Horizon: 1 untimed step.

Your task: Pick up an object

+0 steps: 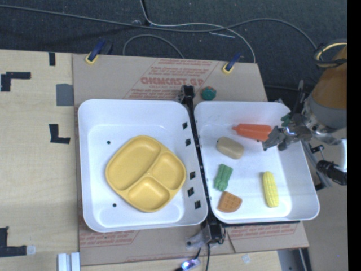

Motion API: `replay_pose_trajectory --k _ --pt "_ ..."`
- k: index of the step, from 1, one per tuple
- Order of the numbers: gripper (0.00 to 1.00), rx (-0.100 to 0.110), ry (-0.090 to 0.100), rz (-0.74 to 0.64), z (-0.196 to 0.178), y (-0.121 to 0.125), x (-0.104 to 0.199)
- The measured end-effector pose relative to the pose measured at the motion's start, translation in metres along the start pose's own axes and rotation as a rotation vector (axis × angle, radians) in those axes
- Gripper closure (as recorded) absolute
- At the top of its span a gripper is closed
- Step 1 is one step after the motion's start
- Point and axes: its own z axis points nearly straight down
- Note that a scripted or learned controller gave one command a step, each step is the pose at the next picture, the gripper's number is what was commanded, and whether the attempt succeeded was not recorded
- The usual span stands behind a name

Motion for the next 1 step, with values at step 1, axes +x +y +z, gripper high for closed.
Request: replay_pose_trajectory --k 1 --pt "1.0 0.004 0.001 0.001 -0.0035 0.0003 0.0005"
